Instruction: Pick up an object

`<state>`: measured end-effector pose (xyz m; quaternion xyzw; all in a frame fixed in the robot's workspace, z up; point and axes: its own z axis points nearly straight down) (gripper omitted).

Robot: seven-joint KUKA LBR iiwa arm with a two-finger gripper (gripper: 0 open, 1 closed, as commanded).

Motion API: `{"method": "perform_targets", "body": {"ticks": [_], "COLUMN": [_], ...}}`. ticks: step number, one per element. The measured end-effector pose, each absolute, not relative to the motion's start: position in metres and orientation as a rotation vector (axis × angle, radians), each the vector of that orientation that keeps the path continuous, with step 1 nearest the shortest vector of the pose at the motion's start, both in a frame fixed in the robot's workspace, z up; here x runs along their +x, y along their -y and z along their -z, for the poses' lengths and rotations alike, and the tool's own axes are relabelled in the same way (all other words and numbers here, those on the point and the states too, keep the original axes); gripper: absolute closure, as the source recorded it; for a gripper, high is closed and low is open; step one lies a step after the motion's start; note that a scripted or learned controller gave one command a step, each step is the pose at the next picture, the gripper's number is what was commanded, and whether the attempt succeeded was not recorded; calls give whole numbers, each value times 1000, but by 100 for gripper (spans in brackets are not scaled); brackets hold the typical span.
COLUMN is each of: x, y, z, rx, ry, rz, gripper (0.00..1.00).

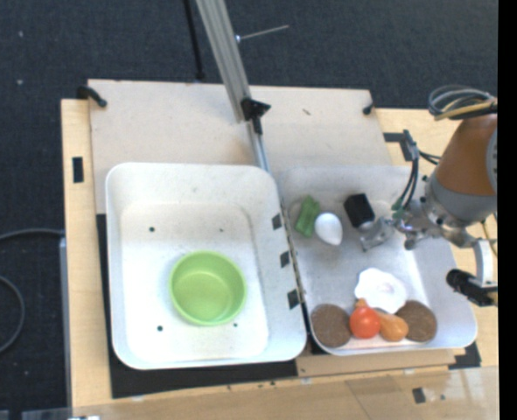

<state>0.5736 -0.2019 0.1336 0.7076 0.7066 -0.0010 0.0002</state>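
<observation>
**Right bin: approach, nothing held**

In the right bin (433,261) I log a green piece (306,216), white egg (329,228) and black block (359,209) along the far side; at the near wall, a white disc (380,287), two brown rounds (331,323), a tomato (365,322) and an orange piece (394,327). The gripper (379,233) hangs low just right of the block; I cannot tell its finger state, and I see nothing in it. Step, by my judgement: closing in on a pick, likely the block. Next calls for centring over it and descending. Open floor lies mid-bin. The near items crowd the wall. The left bin (136,191) holds a green bowl (207,288).
</observation>
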Motion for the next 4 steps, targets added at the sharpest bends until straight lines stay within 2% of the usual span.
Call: {"method": "perform_targets", "body": {"ticks": [1, 2, 4], "x": [574, 575, 572], "y": [203, 204, 203], "z": [-101, -113, -208], "rx": [2222, 2223, 2216], "ry": [-2218, -2213, -2222], "rz": [1, -2, -1], "gripper": [0, 100, 100]}}
